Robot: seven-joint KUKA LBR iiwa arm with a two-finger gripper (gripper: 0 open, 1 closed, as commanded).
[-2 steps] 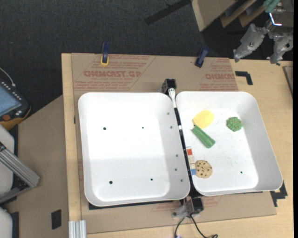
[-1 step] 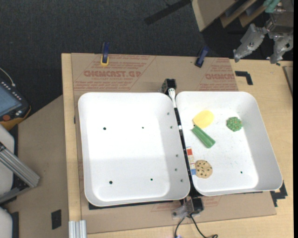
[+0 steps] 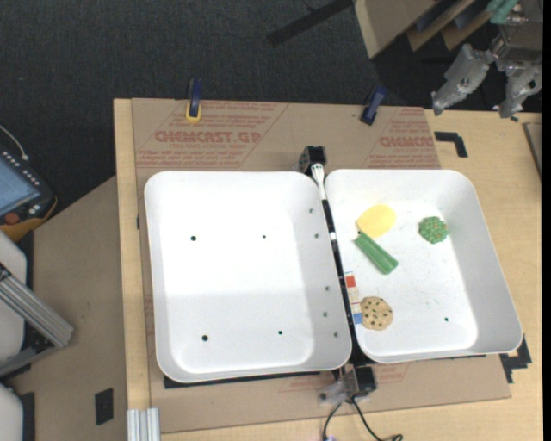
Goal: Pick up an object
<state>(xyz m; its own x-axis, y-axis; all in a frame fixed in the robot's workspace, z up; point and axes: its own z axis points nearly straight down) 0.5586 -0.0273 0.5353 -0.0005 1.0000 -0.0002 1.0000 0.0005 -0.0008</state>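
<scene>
The right bin (image 3: 482, 258) holds a yellow wedge (image 3: 376, 219), a green stick (image 3: 375, 253) lying just below it, a small green broccoli-like piece (image 3: 433, 230) and a chocolate-chip cookie (image 3: 376, 313) near the bin's front left. My gripper (image 3: 476, 102) hangs at the top right, beyond the far edge of the right bin and well away from all the objects. Its two fingers are spread open with nothing between them.
The left bin (image 3: 172, 258) sits beside the right one, joined along a black centre divider (image 3: 331, 250). Both rest on a brown cardboard board (image 3: 258, 129) held by a yellow-and-blue clamp (image 3: 195, 100) and a blue clamp (image 3: 374, 104). Cardboard boxes (image 3: 413, 21) stand at the back right.
</scene>
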